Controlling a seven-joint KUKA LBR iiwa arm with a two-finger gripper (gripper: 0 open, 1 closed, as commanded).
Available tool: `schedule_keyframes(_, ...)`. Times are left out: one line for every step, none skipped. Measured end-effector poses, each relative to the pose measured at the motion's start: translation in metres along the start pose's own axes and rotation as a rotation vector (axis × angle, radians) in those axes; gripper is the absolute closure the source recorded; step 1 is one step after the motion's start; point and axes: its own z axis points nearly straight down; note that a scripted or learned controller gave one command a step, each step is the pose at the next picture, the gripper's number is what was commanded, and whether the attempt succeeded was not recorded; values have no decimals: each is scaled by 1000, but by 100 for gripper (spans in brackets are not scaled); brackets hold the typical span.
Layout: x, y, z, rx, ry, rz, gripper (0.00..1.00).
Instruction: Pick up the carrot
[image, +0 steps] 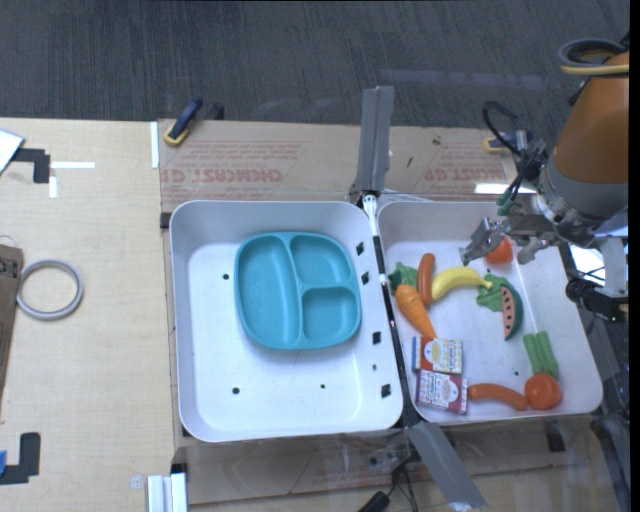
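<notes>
Two bins (190, 330), carrot (413, 308) in right

Two white bins: the left bin (195, 330) and the right bin (575, 330), the latter under the gripper (497, 240). One blue plate (298, 290), with three compartments, well to the gripper's left. Below the gripper, in the right bin: one carrot (413, 308), one banana (460, 281), one melon slice (509, 310), one tomato (543, 391), two sausages, one upright (427, 276) and one lying flat (497, 396), and two small cartons (441, 354) (441, 391). One small orange piece (499, 252) sits just beside the gripper. One tape roll (46, 289) lies far left.
</notes>
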Motion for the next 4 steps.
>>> schedule_keyframes(3, -100, 90, 0, 2, 20, 0)
schedule_keyframes(28, -68, 8, -2, -1, 198, 0)
schedule_keyframes(-44, -37, 7, -1, -1, 206, 0)
schedule_keyframes(14, -90, 75, 1, 1, 143, 0)
